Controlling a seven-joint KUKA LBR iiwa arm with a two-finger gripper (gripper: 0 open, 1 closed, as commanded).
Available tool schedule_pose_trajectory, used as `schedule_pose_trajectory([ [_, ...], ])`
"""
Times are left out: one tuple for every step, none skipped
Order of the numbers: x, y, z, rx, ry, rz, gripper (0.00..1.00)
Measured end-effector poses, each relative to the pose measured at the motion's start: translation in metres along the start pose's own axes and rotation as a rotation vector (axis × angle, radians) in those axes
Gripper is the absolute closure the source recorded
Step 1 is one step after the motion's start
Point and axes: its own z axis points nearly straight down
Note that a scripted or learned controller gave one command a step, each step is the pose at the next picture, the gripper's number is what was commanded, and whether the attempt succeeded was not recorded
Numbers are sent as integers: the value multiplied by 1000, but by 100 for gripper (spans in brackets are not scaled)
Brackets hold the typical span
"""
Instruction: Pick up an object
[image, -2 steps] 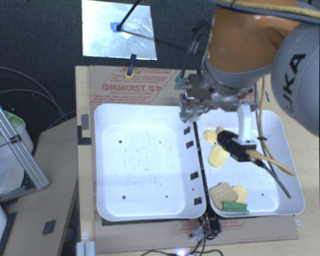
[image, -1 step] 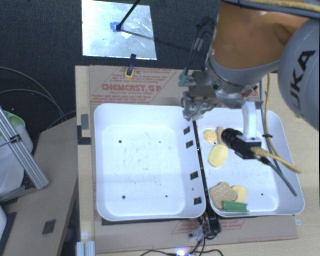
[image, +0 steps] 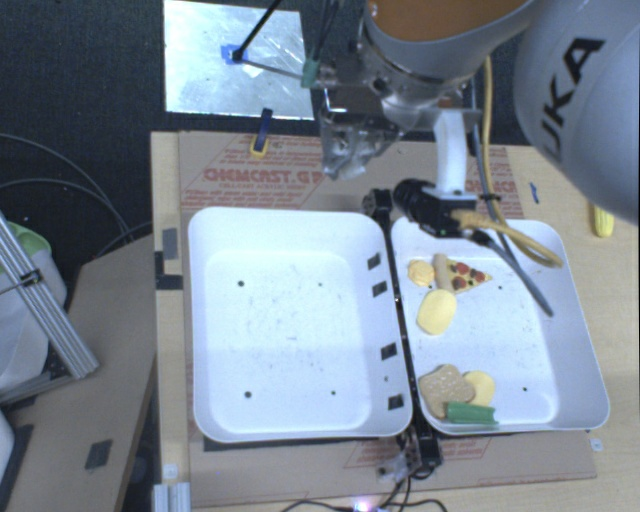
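We observe the arm (image: 450, 30) raised above the bins' far edge, gripper (image: 345, 150) hanging behind them (grip state: cannot tell). Food pieces (image: 437, 310) lie in the right bin (image: 560, 330).

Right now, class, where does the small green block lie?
The small green block lies in the right white bin, at its near edge, touching the tan cookie-shaped piece and the round yellow piece.

The two white bins (image: 290, 225) are looking like smooth plastic, lying on matt brown cardboard (image: 250, 170); the arm's shell (image: 580, 70) is shining grey.
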Motion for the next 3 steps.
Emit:
schedule_pose_trajectory([
  [37,-60,125,24,-8,1,100],
  [34,26,-48,-11,2,7,100],
  [36,-60,-50,12,-2,2,100],
])
